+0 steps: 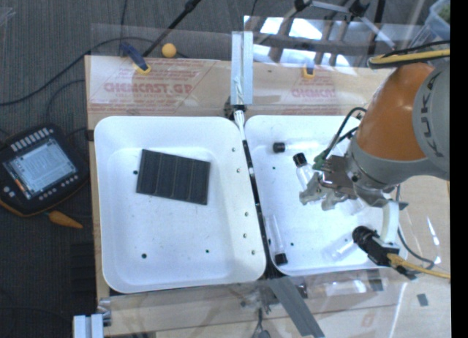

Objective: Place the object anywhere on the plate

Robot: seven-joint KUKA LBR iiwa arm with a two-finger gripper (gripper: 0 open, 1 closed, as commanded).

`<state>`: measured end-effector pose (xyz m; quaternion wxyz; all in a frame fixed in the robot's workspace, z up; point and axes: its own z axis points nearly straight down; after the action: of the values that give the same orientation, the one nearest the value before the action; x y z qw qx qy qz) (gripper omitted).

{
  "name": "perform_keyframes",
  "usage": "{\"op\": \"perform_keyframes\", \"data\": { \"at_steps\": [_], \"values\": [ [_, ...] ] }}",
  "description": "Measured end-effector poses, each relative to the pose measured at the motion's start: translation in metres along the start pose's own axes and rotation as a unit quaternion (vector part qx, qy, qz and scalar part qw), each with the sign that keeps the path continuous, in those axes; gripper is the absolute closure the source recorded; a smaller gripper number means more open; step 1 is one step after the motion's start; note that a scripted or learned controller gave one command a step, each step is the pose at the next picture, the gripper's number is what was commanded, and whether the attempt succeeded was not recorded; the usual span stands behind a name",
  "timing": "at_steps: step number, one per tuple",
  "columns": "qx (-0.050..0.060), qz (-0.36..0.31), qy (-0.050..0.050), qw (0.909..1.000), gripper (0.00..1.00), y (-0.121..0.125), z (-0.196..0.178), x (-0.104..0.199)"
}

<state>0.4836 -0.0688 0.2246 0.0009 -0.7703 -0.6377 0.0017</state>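
**Arm over the right bin, plate in the left**

The gripper [316, 192] hangs over the middle of the right bin [289, 238]; whether it is released or clenched cannot be told. Just up and left of it lies a clear tube with a black cap [300, 164], and a small black cap [278, 147] sits further up and left. Well to the left, in the left bin [117, 256], lies the dark ridged plate [174, 176].
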Motion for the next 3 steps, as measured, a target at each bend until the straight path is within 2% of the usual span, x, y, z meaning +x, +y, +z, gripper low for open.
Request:
{"op": "perform_keyframes", "data": {
  "at_steps": [1, 2, 3],
  "values": [
    [0.001, 0.020, 0.000, 0.9998, 1.00, 0.073, 0.042, 0.054],
    [0.001, 0.032, 0.000, 0.9995, 1.00, 0.051, 0.042, 0.117],
    [0.000, 0.100, -0.001, 0.9949, 1.00, 0.070, 0.032, 0.176]
  ]
}}
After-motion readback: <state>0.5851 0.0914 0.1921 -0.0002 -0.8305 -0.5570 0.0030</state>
